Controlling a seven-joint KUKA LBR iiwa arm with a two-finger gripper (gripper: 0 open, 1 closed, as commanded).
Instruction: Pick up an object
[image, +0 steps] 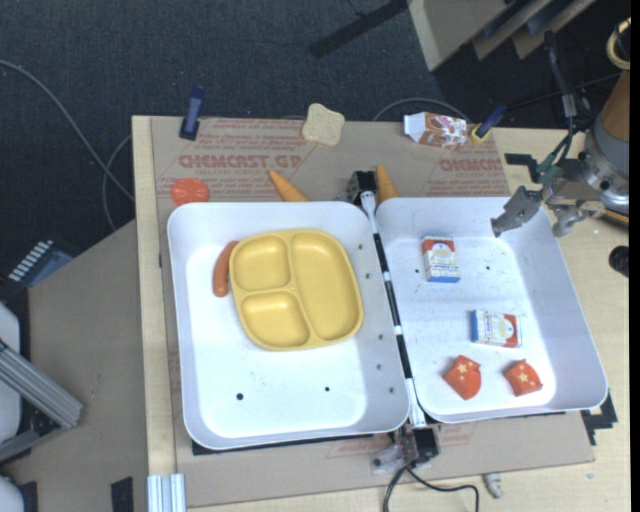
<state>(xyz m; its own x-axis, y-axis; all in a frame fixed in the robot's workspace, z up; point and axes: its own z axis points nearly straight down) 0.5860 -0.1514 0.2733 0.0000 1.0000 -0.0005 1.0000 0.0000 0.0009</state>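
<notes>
The right bin (560, 300) holds a small white and red carton (438, 259) near its back, and a second carton (496, 327) lying flat in the middle. Two red strawberry-like toys (463, 376) (523, 377) sit near its front edge. My gripper (538, 218) hangs over the bin's back right corner, to the right of the upper carton and apart from it. Its fingers (514, 212) are spread with nothing between them.
The left bin (200, 360) carries a yellow divided plate (296, 288) with a red sausage (220, 270) beside it. Behind the bins lie a bread slice (323, 123), a carrot (286, 186), an orange disc (189, 190), a blue item (192, 112) and a crumpled carton (437, 129).
</notes>
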